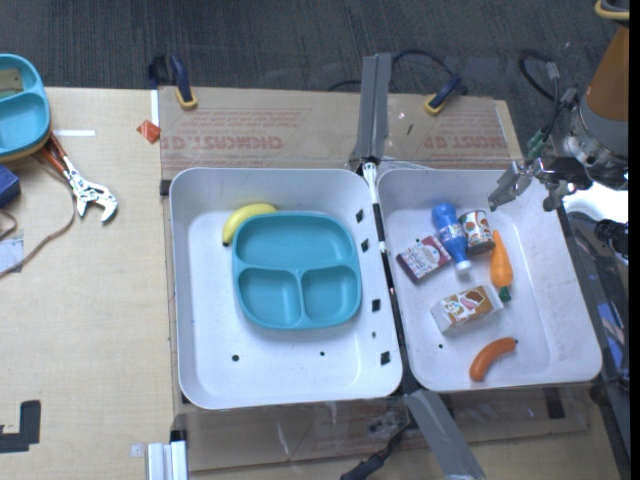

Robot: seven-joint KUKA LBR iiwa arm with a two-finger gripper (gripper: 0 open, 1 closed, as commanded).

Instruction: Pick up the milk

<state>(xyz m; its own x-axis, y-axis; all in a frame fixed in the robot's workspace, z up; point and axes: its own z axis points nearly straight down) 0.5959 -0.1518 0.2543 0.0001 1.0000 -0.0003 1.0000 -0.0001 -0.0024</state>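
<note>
The milk (466, 308) lies on its side in the right bin (560, 368), near the middle. The gripper (527, 181) hangs over the bin's 1 o'clock corner. It should move toward 7 o'clock, then drop straight down. Its fingers look spread apart, holding nothing.

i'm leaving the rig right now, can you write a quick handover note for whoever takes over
Gripper: above the right bin's far right corner, nothing between its fingers; open or shut can't be told.
Milk: small white carton lying in the right bin, between the carrot and the sausage, untouched.
Also there: blue bottle, can, maroon pack.
Left bin: teal tray, banana.
Done: nothing yet.
Left: move over the milk, grasp, lift.
</note>
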